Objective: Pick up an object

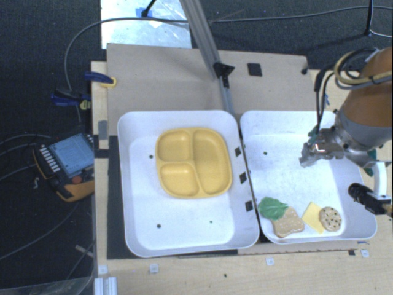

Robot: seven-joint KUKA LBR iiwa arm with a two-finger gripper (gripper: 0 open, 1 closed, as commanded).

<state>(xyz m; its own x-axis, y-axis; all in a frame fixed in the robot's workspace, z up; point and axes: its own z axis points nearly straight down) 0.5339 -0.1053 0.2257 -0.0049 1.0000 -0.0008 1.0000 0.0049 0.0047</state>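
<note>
A yellow divided plate [194, 163] is seen in the left white bin [141, 226], which serves as the landmark. A blue-faced handheld controller [66, 158] with an orange underside is placed on the dark floor just left of that bin. Blue and yellow clamps [92, 82] are fixed above the bin's left corner, at the cardboard sheet's [166, 78] edge. A grey pole [202, 32] is slanted above the bin.

No text, label, brand or number can be read anywhere — the blue device [69, 155] left of the bench is too blurred.
</note>
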